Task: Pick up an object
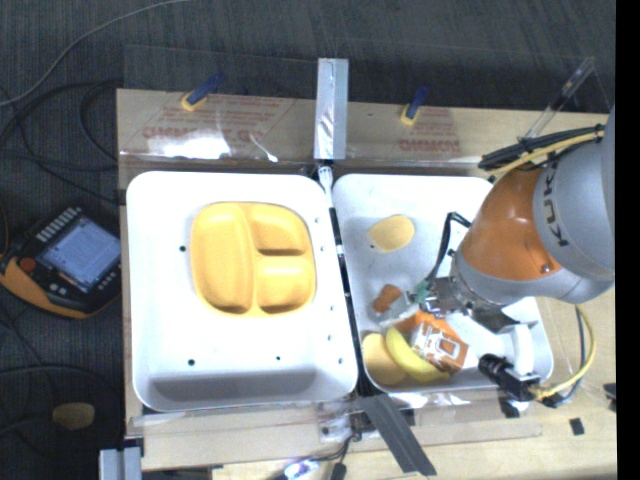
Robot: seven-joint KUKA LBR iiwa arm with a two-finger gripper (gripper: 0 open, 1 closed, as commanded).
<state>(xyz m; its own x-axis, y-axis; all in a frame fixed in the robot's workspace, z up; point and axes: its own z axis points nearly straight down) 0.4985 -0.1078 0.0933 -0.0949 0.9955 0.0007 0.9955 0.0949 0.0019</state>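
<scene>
In the right bin lie a flat tan round piece, a small orange-brown item, a yellow banana with another round yellow fruit beside it, and an orange-and-white packet. My arm's orange band hangs over the bin's right half. My gripper is low in the bin, just above the packet and right of the orange-brown item. The wrist hides how it meets those items.
The left bin holds a yellow divided tray. A metal divider post stands behind the two bins. Cables trail at the right bin's front right corner. A handheld controller lies on the floor at left.
</scene>
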